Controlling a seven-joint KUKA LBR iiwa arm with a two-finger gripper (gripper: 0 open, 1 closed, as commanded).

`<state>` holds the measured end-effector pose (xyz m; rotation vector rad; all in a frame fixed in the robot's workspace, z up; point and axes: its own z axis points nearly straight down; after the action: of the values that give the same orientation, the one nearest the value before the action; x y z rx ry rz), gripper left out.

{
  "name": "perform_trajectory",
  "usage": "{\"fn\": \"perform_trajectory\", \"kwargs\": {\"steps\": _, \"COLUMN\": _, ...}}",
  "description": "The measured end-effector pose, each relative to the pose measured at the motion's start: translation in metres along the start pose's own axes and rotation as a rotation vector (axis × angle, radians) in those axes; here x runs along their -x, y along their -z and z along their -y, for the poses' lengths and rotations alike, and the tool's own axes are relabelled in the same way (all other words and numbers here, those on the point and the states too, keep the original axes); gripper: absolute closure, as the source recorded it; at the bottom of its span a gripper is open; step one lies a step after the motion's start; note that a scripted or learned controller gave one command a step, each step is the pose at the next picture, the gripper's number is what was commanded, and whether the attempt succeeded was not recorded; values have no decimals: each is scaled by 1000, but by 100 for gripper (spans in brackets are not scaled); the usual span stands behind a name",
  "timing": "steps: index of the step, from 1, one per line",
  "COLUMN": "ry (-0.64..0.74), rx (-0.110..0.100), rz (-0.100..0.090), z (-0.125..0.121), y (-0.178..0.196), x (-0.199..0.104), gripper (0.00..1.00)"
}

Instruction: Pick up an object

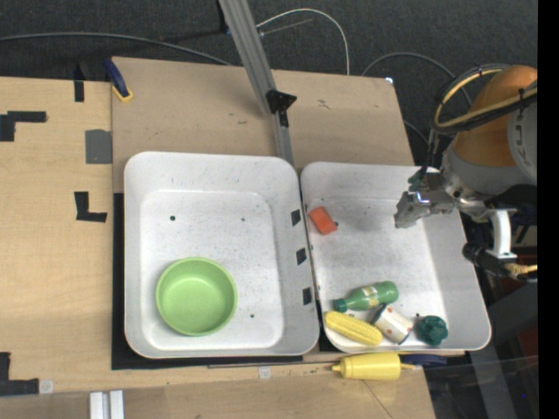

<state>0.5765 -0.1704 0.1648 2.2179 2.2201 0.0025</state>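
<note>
Jaws: gap unclear, nothing held that I can see; gripper at 3 o'clock. Approach step. Next: descend onto orange block, 9 o'clock of it.

Two shallow white plastic bins, matt, speckled and scuffed. Round lime-green plastic bowl, smooth with slight sheen. Pale wooden bench top, matt. Slanted grey metal pole, dull finish.
</note>
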Motion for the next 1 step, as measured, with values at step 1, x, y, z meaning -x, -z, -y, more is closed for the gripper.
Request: {"fn": "perform_trajectory", "kwargs": {"steps": 1, "ry": 0, "rx": 1, "rz": 0, "z": -1, "y": 53, "x": 0, "gripper": 100}}
